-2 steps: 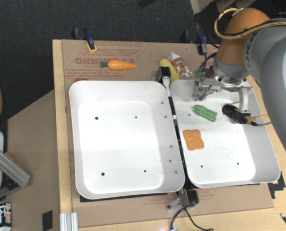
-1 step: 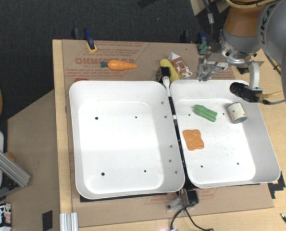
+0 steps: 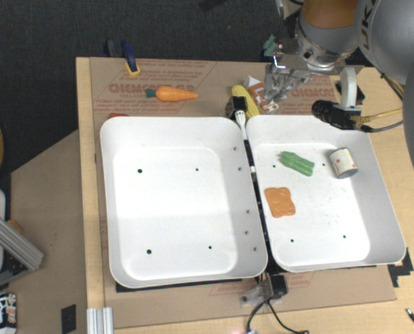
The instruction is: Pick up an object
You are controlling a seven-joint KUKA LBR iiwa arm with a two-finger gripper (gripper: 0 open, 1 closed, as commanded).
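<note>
Red partly hidden lettering marks the cardboard sheet [image 3: 193, 75] behind both bins.

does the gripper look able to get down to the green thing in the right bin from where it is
Probably yes. The green piece lies flat and alone on the right bin floor, apart from the orange piece and the small cylinder. The gripper hangs above the bin's far edge.

Two white bins [image 3: 116, 138] (side by side), one green piece [image 3: 296, 163], one orange piece [image 3: 280, 202], one small cylinder [image 3: 343, 162], one carrot [image 3: 173, 94].
</note>
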